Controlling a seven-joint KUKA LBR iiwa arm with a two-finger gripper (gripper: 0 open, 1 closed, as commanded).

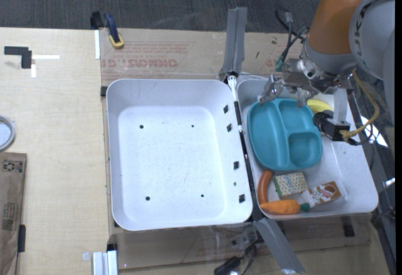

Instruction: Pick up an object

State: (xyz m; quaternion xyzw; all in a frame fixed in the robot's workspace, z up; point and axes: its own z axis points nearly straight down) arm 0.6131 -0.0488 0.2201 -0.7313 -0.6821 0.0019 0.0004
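Note:
The right bin (359,170) holds a teal divided plate (282,132) that lies tilted across its far half. Near the front wall lie an orange carrot (281,206), a red-orange sausage shape (264,185), a small patterned box (290,183) and a flat printed packet (323,193). A yellow object (320,105) peeks out behind the plate's far right corner. My gripper (286,89) hangs at the plate's far rim, under the orange wrist band. The wrist and cables hide how it meets the plate.
The left bin (169,142) sits beside the right one, with a grey divider rail (237,41) between them at the back. A blue and yellow clamp (113,30) lies on the bench at the back left. Cables (352,129) trail over the right bin's right side.

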